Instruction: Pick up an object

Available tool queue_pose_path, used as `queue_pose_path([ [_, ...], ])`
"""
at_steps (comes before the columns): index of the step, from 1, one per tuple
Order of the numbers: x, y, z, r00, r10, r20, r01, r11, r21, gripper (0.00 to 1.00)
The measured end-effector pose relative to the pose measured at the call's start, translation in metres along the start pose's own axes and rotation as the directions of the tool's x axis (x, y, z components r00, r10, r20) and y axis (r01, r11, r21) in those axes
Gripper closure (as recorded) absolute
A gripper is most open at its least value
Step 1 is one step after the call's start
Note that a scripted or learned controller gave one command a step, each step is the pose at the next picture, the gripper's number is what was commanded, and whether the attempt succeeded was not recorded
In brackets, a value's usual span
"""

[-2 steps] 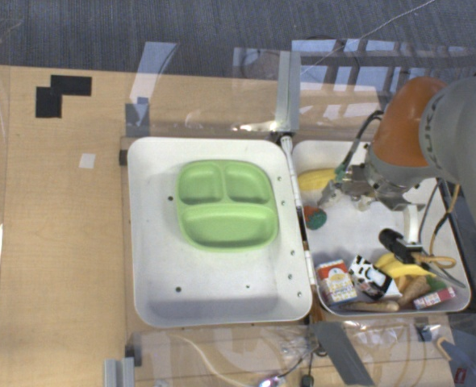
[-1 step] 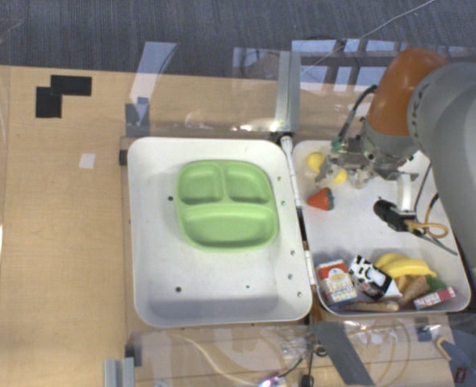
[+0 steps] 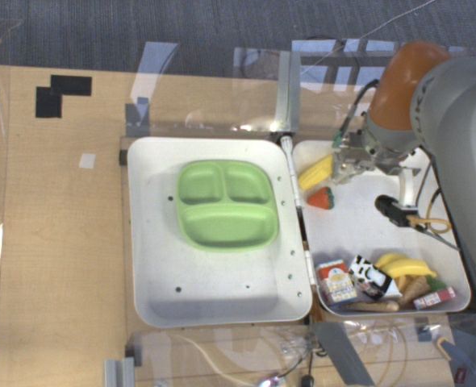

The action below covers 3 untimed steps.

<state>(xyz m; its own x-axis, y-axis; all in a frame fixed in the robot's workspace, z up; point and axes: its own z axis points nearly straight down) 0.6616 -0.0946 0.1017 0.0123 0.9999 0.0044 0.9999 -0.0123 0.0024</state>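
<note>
Crowding the bottom edge of the right bin (image 3: 359, 236), low in the frame's right, is a small heap: a red-and-white carton (image 3: 334, 280), a black-and-white toy (image 3: 368, 276), a banana (image 3: 405, 265), a brown stick-like piece (image 3: 373, 305) and a pink packet (image 3: 434, 298), all touching or nearly so. To the left sits the left bin (image 3: 157, 285), holding a green divided plate (image 3: 226, 204) at its middle.

Higher in the right bin, by its left wall, a red strawberry (image 3: 321, 198) lies just below a yellow corn cob (image 3: 315, 172), which lies tilted, its upper end toward the gripper (image 3: 344, 166). The gripper hangs over the bin's upper left part, right next to the cob and perhaps touching it. Whether it is open or closed cannot be told from this slant, nor whether it grips anything. Above it, the grey arm (image 3: 456, 111) with its orange band (image 3: 401, 79) fills the upper right.
</note>
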Motion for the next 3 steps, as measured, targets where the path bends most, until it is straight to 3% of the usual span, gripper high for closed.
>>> queue_pose_path([
  [1,0.000,0.000,0.000,1.000,-0.001,0.000,0.001,1.000,0.000,0.00],
  [2,-0.012,-0.044,0.011,0.999,-0.053,0.005,0.053,0.999,-0.010,0.00],
  [3,0.008,0.010,0.013,1.000,-0.017,0.005,0.017,1.000,-0.008,0.00],
])
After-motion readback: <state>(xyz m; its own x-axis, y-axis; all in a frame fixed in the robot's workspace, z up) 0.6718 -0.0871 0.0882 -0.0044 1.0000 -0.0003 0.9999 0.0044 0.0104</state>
